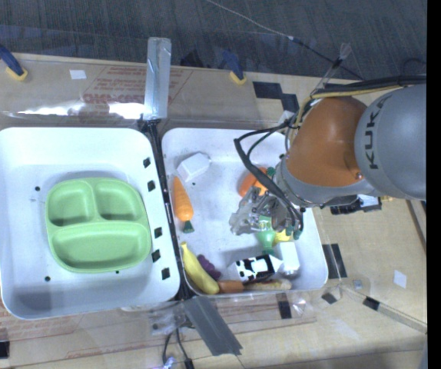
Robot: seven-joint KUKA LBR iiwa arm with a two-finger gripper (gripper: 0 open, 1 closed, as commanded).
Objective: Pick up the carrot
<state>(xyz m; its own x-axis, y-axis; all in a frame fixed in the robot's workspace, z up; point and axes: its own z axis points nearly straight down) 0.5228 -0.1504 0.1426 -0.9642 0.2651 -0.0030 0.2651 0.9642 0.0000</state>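
The carrot (182,200) is orange with a green stub at its near end. It lies lengthwise against the left wall of the right bin (220,141). My gripper (256,215) hangs low over the middle-right of that bin, well to the right of the carrot and apart from it. The orange band and grey arm (336,148) cover the bin's right side. Nothing shows held in the gripper.
The right bin also holds a white block (193,165), an orange piece (249,184) beside the wrist, a green item (267,238), a banana (197,272), a dark purple item (210,267) and a black-and-white cow toy (254,268). A green divided plate (96,223) sits in the left bin (13,175).
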